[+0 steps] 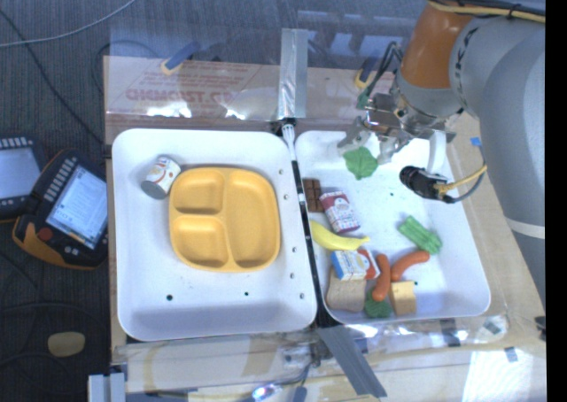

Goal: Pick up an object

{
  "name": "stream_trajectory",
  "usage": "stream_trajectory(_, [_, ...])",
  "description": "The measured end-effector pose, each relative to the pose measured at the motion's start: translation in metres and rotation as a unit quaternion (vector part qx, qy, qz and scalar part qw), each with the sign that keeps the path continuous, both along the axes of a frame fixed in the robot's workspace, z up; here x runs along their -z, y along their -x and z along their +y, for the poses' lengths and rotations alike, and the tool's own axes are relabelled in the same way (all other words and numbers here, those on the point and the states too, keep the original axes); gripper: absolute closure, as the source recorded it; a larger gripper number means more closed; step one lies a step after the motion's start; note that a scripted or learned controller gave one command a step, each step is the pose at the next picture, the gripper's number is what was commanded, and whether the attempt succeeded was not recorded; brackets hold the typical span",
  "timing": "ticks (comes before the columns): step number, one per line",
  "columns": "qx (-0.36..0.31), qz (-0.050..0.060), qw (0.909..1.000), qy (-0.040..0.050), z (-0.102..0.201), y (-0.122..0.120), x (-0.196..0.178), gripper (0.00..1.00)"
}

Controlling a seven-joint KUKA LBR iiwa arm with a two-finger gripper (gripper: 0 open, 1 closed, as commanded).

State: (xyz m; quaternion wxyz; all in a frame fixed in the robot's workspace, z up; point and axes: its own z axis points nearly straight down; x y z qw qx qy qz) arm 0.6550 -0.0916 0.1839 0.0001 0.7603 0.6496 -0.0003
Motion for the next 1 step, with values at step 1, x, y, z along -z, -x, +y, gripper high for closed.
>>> stream_trajectory(1, [0.073, 0.002, 0.9974, 0.0, 0.0164, -0.0024, 0.0012, 1.0])
